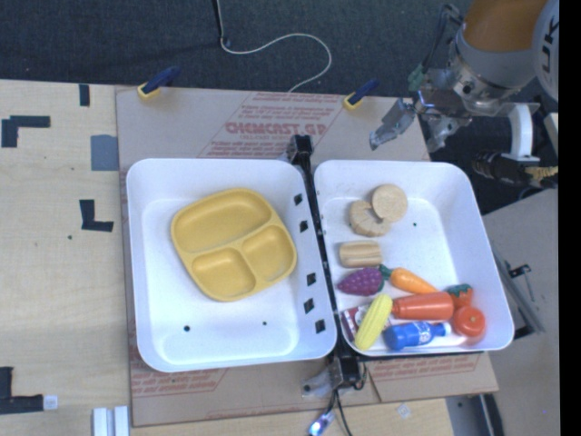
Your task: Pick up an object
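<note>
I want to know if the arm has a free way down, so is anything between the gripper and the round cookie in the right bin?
Nothing visible does. The gripper hangs above the bench beyond the right bin, and the cookie lies uncovered, touching only the bitten cookie beside it.

My hand (410,123) hangs above the surface beyond the far rim of the right bin (472,198), apart from everything in it. That bin's far strip and its right side lie bare, so I could come down there freely. The near end is crowded: corn (373,322), blue bottle (413,335), red tomato (468,321), sausage (422,305), carrot (413,281) and grapes (360,282) press together, with little room between them. In the left bin (145,243), the yellow tray (234,242) takes the middle; the near floor and the margins around it are open. The ridge between the bins (311,243) stands in the way of any low crossing.
</note>
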{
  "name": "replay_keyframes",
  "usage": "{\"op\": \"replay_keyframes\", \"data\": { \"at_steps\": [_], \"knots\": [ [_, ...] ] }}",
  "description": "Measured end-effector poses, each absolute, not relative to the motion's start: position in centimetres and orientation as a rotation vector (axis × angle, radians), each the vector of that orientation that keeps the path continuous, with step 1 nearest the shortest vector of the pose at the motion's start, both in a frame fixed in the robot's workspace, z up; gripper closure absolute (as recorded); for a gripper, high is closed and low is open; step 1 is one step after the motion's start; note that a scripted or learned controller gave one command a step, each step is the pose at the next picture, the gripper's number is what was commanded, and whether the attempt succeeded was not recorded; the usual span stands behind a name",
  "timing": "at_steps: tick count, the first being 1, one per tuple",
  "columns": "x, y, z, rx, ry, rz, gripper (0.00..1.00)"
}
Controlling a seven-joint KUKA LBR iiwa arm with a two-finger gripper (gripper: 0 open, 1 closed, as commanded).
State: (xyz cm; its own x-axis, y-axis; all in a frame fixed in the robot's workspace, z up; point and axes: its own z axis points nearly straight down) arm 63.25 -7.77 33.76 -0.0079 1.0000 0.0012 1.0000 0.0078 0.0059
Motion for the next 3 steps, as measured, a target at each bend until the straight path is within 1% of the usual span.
{"op": "replay_keyframes", "data": {
  "at_steps": [1, 2, 3],
  "knots": [
    [64.7, 4.1, 45.0, 2.199, 2.234, 0.02, 0.0],
    [64.6, 3.2, 45.2, 2.216, 2.225, -0.002, 1.0],
    [61.4, 1.0, 35.4, 2.23, 2.225, -0.016, 1.0]
  ]
}}
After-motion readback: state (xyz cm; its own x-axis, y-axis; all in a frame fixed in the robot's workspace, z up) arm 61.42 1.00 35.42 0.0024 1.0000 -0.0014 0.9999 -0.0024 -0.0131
